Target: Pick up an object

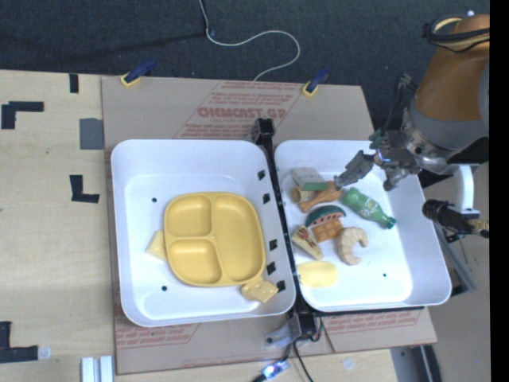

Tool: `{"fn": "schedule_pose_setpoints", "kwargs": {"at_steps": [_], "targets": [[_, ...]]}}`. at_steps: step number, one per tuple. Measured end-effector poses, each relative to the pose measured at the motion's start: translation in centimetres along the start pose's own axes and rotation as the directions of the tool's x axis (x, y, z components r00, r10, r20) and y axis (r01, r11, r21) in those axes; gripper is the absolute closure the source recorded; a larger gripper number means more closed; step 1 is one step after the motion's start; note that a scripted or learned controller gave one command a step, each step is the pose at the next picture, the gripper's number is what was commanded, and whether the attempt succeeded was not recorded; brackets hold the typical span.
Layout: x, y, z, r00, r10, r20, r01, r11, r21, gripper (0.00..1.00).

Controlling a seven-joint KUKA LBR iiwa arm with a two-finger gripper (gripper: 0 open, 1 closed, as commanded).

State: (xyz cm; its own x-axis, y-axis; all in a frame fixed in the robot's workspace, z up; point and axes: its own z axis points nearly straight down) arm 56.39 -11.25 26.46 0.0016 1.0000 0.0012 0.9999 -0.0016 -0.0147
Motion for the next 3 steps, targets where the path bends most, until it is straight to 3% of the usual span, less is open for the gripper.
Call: {"fn": "schedule_pose_setpoints", "kwargs": {"at_steps": [1,3], "targets": [[0.0,0.2,-0.7,1.000,-0.003,0.002,0.003,1.000,-0.013,0.00],[-0.6,-0.5,8.1,1.000,-0.003,0.002,0.003,1.000,-0.011,0.00]]}}
